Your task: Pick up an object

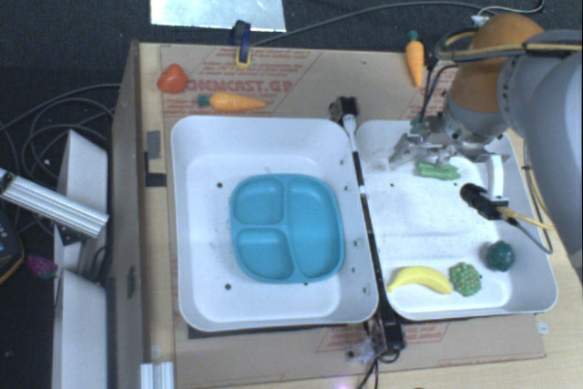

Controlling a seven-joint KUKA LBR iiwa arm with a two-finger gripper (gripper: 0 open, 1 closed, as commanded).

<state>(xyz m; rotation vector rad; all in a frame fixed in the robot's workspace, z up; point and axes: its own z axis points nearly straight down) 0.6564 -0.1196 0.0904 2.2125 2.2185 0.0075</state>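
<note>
Gripper (428, 152) is low in the right bin (533, 291), right over the green bean pod (437, 168) by the far wall; whether it's open or closed, I can't tell. Risk here: the pod lies flat, so it may slip out or get nudged toward the banana (420, 279) nearer the front.

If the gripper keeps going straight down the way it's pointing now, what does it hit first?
Most likely the green toy lying on the right bin floor directly beneath the gripper. Depth is hard to judge; it may already be touching.
</note>
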